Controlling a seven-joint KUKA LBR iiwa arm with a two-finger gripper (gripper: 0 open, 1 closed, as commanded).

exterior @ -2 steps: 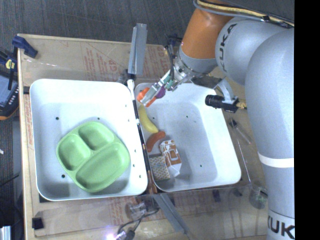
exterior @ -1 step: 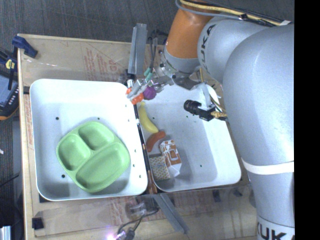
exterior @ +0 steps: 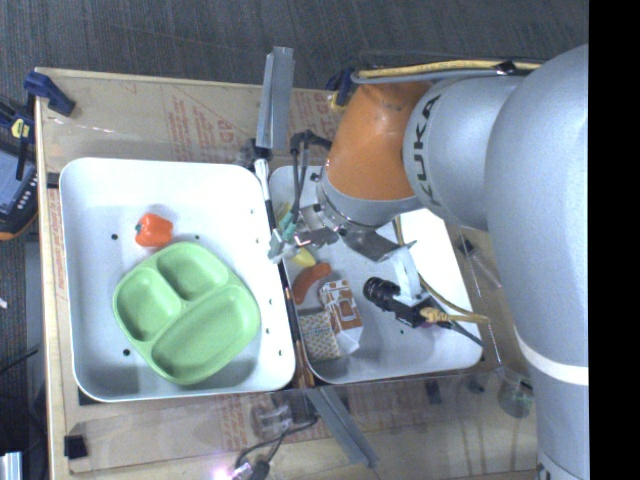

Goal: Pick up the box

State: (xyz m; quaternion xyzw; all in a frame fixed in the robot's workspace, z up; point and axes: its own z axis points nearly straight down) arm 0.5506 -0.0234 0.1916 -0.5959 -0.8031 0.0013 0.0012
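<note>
One rectangular printed cardboard box [exterior: 341, 306], lying tilted.

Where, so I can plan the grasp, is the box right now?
In the camera view the box lies in the right bin, near its left wall, between a reddish sausage above and a patterned packet below.

left bin [exterior: 82, 268]: green plate [exterior: 187, 311], orange pepper [exterior: 153, 229] | right bin [exterior: 400, 356]: sausage [exterior: 310, 280]

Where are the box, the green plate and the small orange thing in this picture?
box [exterior: 341, 306], camera view, its printed top face
green plate [exterior: 205, 330], camera view, bare floor of its largest compartment
small orange thing [exterior: 153, 229], camera view, its middle
</note>
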